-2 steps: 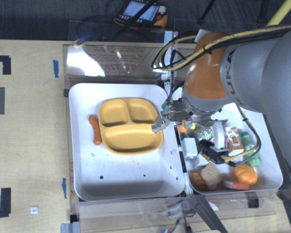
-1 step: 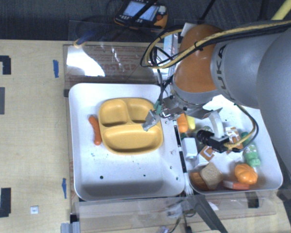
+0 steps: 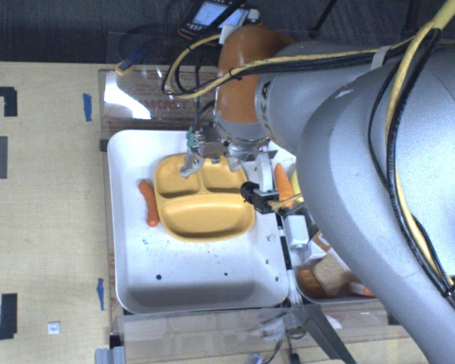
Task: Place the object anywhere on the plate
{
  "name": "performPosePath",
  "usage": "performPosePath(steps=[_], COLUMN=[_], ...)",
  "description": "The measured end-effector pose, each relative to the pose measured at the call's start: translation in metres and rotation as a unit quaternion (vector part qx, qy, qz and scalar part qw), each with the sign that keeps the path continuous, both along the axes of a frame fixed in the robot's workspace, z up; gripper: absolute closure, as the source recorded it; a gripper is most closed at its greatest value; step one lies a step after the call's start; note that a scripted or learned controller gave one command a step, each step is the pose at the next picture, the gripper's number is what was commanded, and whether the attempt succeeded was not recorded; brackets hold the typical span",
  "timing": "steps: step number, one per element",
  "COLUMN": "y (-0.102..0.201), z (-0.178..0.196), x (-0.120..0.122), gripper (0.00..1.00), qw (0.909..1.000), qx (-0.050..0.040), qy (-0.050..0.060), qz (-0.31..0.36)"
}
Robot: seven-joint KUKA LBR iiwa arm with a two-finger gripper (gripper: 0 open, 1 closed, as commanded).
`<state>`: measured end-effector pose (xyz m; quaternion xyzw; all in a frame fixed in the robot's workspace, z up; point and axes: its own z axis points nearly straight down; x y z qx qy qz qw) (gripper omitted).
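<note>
While hanging low over the back compartments of the yellow plate point(image 3: 208, 220), seen with gripper point(image 3: 208, 158) pointed down from the grey wrist. Could not tell whether clenched or released; saw nothing in its grasp. Judged the task unfinished: found no loose object resting on the plate's three compartments. Spotted an orange carrot point(image 3: 149, 203), taken here as the likely object, lying on the floor of the left bin point(image 3: 182, 290), just beside the plate's left rim. Noted a second orange piece point(image 3: 283, 182) on the plate's right, between it and the bin wall, partly hidden by the arm. Left to do, by this reading: pick up, carry, set down. Found open bin floor in front of the plate, little room between plate and walls at back and right. Made out brown items point(image 3: 322, 279) in the right bin, bare counter point(image 3: 38, 203) to the left.
</note>
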<state>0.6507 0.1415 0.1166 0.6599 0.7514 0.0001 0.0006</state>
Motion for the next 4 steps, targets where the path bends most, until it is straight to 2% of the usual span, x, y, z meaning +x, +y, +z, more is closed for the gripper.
performPosePath(steps=[1, 2, 3, 4], y=[0.004, -0.010, -0.005, -0.027], z=[0.010, 0.101, 0.140, 0.059], x=[0.000, 0.006, -0.039, -0.081], gripper=[1.00, 1.00, 1.00, 1.00], qw=[1.0000, 0.9980, 0.9946, 0.9981], qx=[0.0020, -0.0001, 0.0000, 0.0003], qy=[-0.001, 0.000, 0.001, 0.001], qz=[0.002, 0.063, 0.104, 0.062])
